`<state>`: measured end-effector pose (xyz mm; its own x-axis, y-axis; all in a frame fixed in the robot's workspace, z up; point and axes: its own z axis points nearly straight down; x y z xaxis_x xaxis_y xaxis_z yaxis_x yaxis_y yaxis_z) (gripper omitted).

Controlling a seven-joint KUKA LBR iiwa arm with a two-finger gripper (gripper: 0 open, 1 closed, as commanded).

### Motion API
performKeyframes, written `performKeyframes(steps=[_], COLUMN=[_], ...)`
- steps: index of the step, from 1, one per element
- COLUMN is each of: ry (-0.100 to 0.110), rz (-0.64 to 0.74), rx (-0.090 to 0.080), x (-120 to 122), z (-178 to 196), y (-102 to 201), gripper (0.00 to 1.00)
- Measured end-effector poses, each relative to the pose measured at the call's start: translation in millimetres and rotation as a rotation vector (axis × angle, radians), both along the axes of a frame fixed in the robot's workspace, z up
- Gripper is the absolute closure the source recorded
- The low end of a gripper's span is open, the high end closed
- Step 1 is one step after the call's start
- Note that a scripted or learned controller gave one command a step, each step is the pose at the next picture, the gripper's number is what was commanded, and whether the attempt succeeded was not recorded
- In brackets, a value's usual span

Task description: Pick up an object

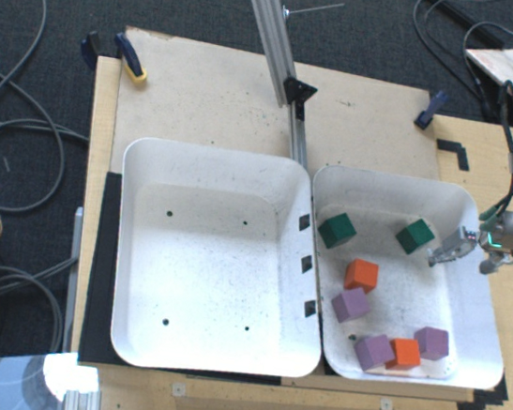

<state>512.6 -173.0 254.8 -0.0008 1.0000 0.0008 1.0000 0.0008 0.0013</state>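
Note:
The right bin (467,324) holds several small cubes. Two green cubes (336,230) (415,236) lie toward its far side. An orange cube (361,275) sits mid-bin, with a purple cube (349,304) just in front of it. At the near edge, a second orange cube (404,353) lies between two more purple cubes (372,351) (432,343). My gripper (467,259) hovers over the bin's right rim, just right of the nearer green cube. It is open and nothing lies between its fingers.
The left bin (147,174) stands beside the right one on the wooden bench. A slanted metal rail (275,36) runs down to the gap between the bins. Clamps sit at the bench's far corners, and cables lie on the dark floor around it.

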Motion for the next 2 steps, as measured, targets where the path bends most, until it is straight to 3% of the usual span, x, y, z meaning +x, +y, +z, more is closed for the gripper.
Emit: performKeyframes(steps=[1,2], ry=[0.000,0.010], rz=[0.000,-0.001], rx=[0.000,0.002], x=[0,20], z=[0,-136], y=[0,-11], gripper=[0.00,0.00])
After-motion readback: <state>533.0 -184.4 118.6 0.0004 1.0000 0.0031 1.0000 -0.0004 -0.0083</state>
